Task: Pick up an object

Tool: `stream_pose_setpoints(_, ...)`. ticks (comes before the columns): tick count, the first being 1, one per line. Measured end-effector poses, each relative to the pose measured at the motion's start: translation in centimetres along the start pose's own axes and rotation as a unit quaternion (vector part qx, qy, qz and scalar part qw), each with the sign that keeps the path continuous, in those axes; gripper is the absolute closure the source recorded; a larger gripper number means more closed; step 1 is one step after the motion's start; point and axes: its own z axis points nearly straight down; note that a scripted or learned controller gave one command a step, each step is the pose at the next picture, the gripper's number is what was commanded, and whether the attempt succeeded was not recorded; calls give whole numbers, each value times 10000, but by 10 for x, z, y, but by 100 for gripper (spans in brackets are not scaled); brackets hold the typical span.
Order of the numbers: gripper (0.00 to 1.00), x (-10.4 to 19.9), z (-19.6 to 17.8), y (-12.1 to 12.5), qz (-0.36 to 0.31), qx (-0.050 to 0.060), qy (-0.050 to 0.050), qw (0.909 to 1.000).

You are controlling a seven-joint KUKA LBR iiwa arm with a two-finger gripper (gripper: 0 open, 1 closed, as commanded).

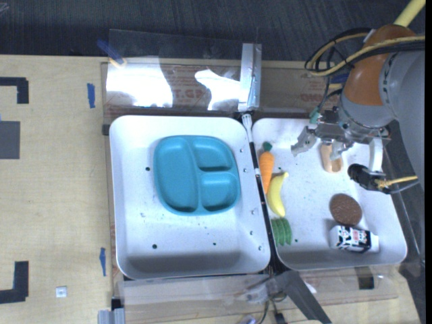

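The right bin (pixel 307 201) holds an orange carrot (pixel 266 168), a yellow banana (pixel 277 194), a green vegetable (pixel 281 231), a round brown cookie (pixel 345 208), a black-and-white carton (pixel 353 238) and a small tan piece (pixel 331 159). My gripper (pixel 326 148) hangs open over the bin's far right part. Its fingers are spread wide, one finger (pixel 301 144) reaching out to the left. The tan piece lies just below the gripper, roughly between the fingers, and nothing is gripped.
A blue divided plate (pixel 198 174) lies in the left bin (pixel 135 235). A metal post (pixel 249 76) stands behind the wall between the bins. Cables (pixel 337 49) loop around the arm at the upper right.
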Motion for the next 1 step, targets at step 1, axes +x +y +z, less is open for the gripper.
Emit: stream_pose_setpoints(1,0,-19,60,-94,-614,-42,17,9981)
